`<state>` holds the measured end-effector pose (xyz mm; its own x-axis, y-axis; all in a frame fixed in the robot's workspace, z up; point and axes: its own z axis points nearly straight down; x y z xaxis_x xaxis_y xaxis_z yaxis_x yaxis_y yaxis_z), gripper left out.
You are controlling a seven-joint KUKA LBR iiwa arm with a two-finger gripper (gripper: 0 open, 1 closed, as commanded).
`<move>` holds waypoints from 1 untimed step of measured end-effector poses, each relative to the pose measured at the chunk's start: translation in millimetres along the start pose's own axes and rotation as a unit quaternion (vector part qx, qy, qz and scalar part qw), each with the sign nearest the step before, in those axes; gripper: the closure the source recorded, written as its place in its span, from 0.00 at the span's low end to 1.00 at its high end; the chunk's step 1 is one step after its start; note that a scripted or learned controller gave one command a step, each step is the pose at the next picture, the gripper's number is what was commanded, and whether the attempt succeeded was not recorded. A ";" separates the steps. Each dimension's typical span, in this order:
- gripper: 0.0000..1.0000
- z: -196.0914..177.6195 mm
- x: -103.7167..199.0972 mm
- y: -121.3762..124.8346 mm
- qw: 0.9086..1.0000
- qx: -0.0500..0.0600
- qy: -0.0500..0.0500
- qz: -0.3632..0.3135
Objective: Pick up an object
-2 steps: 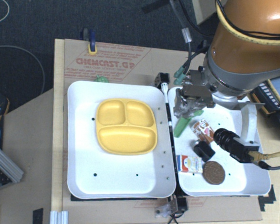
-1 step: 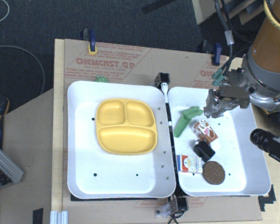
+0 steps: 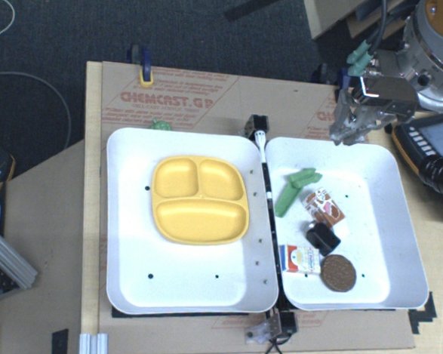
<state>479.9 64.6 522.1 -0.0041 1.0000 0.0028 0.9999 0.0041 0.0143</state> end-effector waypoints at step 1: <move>1.00 128.6 35.2 -3.6 1.000 0.014 -0.003 0.000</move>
